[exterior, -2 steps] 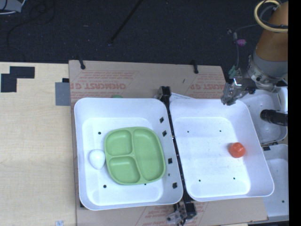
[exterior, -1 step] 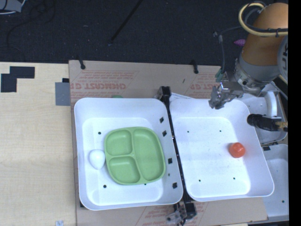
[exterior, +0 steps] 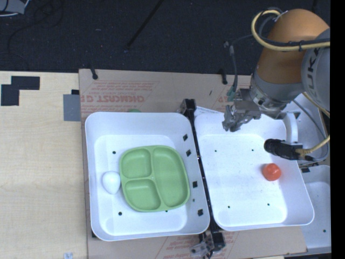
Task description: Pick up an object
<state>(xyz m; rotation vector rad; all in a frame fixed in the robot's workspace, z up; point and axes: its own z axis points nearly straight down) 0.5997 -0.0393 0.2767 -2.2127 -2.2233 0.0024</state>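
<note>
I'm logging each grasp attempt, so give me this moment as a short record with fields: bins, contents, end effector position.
left bin: holds a green divided plate and a white egg-shaped object touching the plate's left edge
right bin: holds a small orange-red ball near its right side
end effector: over the right bin's far edge, apart from the ball
object held: none visible

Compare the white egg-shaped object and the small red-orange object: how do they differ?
The white egg-shaped object is pale; the red-orange object is vivid. The white one lies in the left bin, touching the green divided plate; the red-orange one lies in the right bin, apart from other things. Both are small and rounded.
</note>
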